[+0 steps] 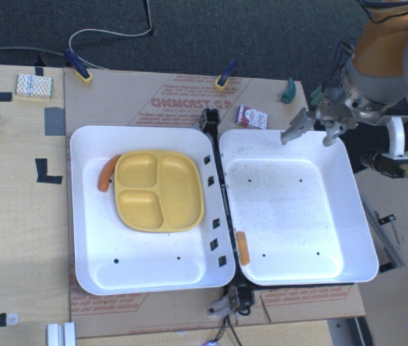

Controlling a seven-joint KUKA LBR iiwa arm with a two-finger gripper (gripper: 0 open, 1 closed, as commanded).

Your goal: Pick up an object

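The two grey fingers (295,130) of the two-finger gripper (312,134) are standing spread apart, released, and nothing is lying between them. The gripper is hanging over the far right corner of the right shallow white plastic bin (298,215), close to its far rim. Behind it the grey arm with the orange band (384,45) is reaching in from the right side. Inside the right bin, a small orange sausage-shaped object (242,247) is lying on the floor against the left wall, near the front, well apart from the gripper. The left shallow white plastic bin (146,265) is sitting just beside the right one, and black clips are joining them along the middle. In the left bin a yellow plastic plate with three compartments (159,191) is resting in the far half. A second orange sausage-shaped piece (107,173) is lying at the left edge of the plate, touching it or partly under it; I cannot tell which. Both bins are standing on a brown cardboard sheet with red print (182,103). On the cardboard, behind the right bin, a small red and white packet (251,117) is lying. A yellow and blue clamp (225,74) is gripping the far edge of the cardboard.
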